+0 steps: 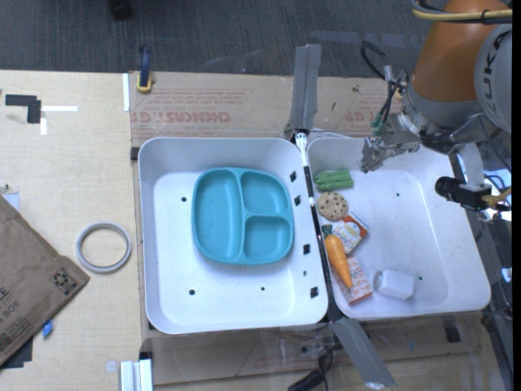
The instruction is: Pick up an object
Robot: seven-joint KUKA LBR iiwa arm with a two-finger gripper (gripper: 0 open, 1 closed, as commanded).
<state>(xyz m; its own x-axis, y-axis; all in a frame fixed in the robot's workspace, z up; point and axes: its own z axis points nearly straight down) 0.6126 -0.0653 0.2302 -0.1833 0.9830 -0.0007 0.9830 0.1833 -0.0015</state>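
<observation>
Five items in right bin (440, 218): orange carrot (338, 259) tapered, matte; end effector (376, 155) grip state unclear.

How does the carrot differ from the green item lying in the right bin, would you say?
The carrot is orange, the green item green. The carrot is longer and tapers; the green item is stubbier. The carrot lies nearly front-to-back, the green item crosswise. Both rest along the right bin's left side.

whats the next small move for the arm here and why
Probably lower and shift the gripper toward the green object just to the left of it: the gripper hangs over the right bin's far corner, holding nothing visible.
</observation>
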